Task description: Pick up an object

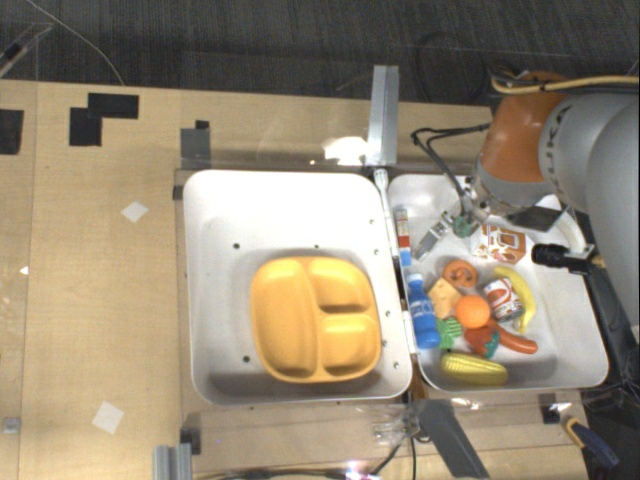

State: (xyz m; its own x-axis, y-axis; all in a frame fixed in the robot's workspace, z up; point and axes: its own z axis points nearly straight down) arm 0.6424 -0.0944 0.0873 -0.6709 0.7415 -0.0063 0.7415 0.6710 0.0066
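The right bin [590, 358] holds a heap of toy food. In it I see an orange ball [473, 311], a banana [524, 296], a corn cob [473, 368], a blue bottle [422, 313], a red sausage [516, 344], a brown round piece [459, 273] and a white-and-orange carton [503, 240]. A thin red-and-white tube [402, 230] lies along the bin's left wall. My gripper [437, 236] hangs low over the bin's far left part, between the tube and the carton, just above the brown round piece. Nothing shows in its grasp.
The left bin [215, 218] holds a yellow divided plate [315, 316]. A metal post [384, 108] stands at the back between the bins. The arm's orange band [512, 143] and grey body cover the right bin's far right corner. Cables run behind the wrist.
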